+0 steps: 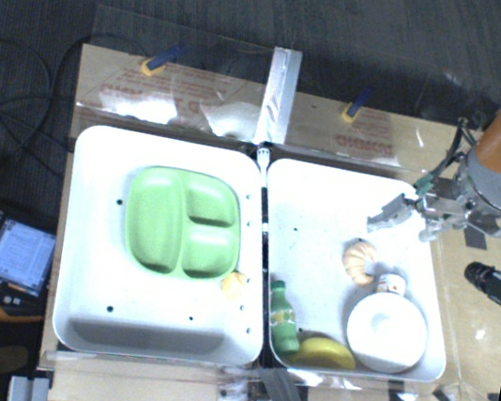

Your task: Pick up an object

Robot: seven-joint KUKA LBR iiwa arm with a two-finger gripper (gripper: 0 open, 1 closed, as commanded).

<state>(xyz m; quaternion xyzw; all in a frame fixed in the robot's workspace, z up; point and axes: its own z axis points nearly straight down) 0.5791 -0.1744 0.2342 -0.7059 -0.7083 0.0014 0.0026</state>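
Your end effector (399,213) hangs over the upper right part of the right bin (329,184), and you cannot tell from this slant how it is set; nothing shows in its grip. The nearest thing to take is the donut (360,260), which lies just below and a little left of the end effector, on the bin floor. It is touching or nearly touching the white bottle (388,328) (lying with its cap toward the donut, long axis running down and right). The banana (328,353) and green bottle (282,318) sit farther off, along the bin's lower left edge. A green tray (182,221) fills the left bin (80,309). No label on any item is readable.
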